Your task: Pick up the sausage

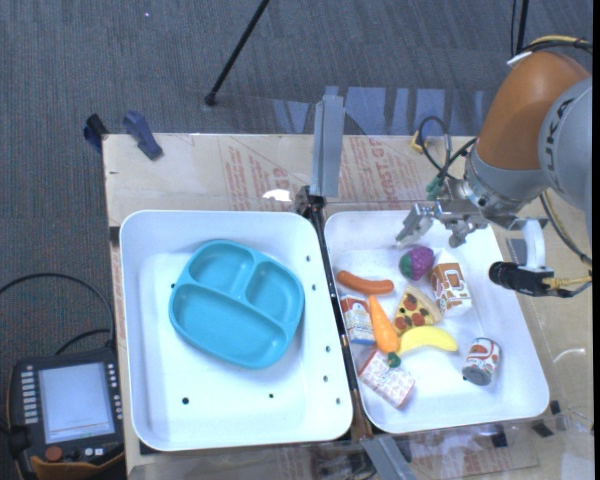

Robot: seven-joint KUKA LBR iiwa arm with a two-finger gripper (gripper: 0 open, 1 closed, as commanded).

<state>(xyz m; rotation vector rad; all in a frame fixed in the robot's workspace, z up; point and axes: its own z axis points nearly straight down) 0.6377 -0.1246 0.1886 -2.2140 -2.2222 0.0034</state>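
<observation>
arm: grey, orange-banded, reaching over right white bin (535,383) | tool (439,225) spread wide, holding nothing, above purple round toy (416,262) | reddish-orange sausage (365,284) left of toy, bare floor beside it

A robotics lab: a table (210,173) with two white bins (140,268) on grey carpet (100,48), teach pendant (70,408) alongside, tripod leg (242,43) behind.
</observation>
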